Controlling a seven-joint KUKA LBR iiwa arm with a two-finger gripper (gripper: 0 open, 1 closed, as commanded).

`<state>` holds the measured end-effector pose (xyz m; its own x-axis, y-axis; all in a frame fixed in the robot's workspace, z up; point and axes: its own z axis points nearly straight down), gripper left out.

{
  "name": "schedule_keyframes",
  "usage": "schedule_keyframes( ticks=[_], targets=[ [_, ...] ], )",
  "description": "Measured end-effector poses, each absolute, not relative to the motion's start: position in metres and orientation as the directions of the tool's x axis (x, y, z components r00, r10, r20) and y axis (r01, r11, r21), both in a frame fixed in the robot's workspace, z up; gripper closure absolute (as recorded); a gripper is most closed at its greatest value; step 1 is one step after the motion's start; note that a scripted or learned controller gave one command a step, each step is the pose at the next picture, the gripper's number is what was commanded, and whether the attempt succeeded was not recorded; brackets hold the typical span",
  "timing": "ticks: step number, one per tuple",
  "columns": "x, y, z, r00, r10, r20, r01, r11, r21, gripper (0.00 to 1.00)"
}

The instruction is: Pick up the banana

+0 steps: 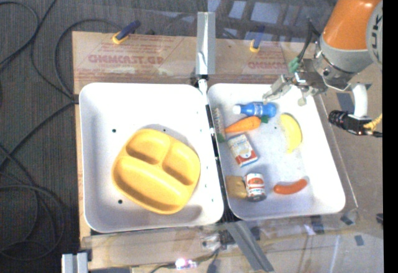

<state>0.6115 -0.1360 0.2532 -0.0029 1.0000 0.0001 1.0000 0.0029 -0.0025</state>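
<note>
The banana (291, 130) is a short yellow curved piece lying in the right part of the right bin (333, 172), just right of the carrot. My gripper (288, 95) hangs over the bin's far edge, above and slightly left of the banana and apart from it. Its fingers stand open with nothing between them; one fingertip (274, 93) points toward the blue bottle's cap.
The right bin also holds a blue bottle (255, 109), a carrot (243, 125), a small carton (244, 149), a can (255, 186), a brown piece (235, 187) and a red sausage (290, 187). A yellow divided plate (157, 170) sits in the left bin (99, 110).
</note>
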Motion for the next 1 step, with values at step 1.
schedule_keyframes(
  ticks=[1],
  targets=[
    [0.5931, -0.2235, 0.1569, 0.003, 1.0, -0.001, 1.0, -0.003, -0.003, 0.0]
  ],
)
